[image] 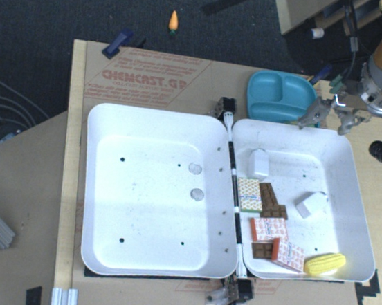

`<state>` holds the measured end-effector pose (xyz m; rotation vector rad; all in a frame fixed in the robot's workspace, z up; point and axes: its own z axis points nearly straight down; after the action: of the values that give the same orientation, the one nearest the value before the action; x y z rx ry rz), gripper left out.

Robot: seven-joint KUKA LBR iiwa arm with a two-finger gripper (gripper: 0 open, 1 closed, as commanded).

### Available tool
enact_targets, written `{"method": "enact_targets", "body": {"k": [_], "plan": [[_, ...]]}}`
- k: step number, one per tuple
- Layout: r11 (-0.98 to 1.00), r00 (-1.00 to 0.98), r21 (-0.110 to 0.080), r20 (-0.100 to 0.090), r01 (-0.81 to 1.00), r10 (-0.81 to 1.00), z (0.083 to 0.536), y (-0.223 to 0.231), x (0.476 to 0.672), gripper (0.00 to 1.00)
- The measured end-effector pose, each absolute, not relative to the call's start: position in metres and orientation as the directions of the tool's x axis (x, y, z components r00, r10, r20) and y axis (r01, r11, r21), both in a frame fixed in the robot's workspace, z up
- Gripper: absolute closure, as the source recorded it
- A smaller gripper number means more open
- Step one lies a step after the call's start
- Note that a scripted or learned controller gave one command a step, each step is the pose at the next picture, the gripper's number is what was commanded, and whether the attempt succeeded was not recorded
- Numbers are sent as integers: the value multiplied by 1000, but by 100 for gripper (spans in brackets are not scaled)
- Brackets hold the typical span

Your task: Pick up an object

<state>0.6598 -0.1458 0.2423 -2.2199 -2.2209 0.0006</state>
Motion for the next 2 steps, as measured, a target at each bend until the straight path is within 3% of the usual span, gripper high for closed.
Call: {"method": "enact_targets", "body": {"k": [1, 2], "plan": [[1, -1, -3, 1, 1000, 1000, 102, -95, 666, 0], [-1, 1, -2, 1, 1000, 1000, 84, -96, 594, 0]]}}
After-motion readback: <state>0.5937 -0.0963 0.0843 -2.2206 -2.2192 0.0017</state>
